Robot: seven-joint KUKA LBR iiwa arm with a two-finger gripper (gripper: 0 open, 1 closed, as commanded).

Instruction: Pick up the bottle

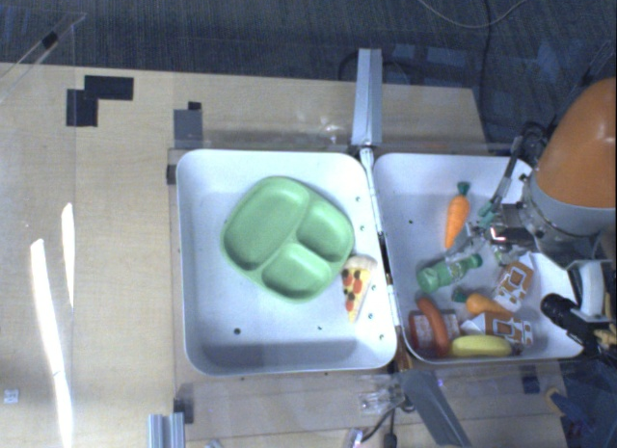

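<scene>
**Gripper set over the right bin, close to the green bottle**

Two shallow white bins are seen side by side at the centre of the frame. The left bin (207,273) is occupied by a green divided plate (287,236), placed slightly above the bin's middle. A toy pizza slice (356,285) is laid just beside the plate's lower right edge, near the wall shared by the two bins.

The right bin (415,181) is filled in its lower half with small items. The bottle (449,270), green with a paler cap end, is found lying on its side near the middle of this bin, its length running from lower left to upper right. A carrot (455,217) is placed just above it, nearly upright in the frame. Below the bottle, a red can (429,329), a banana (480,345) and a second small orange piece (479,303) are gathered along the lower edge, with two small cartons (513,284) to their right.

The arm (578,162) is brought in from the right of the frame, its orange band seen at the upper right of the bin. The gripper (494,228) is positioned just beside the upper right end of the bottle. Whether the fingers are parted or closed cannot be told, and nothing is clearly seen between them.
</scene>
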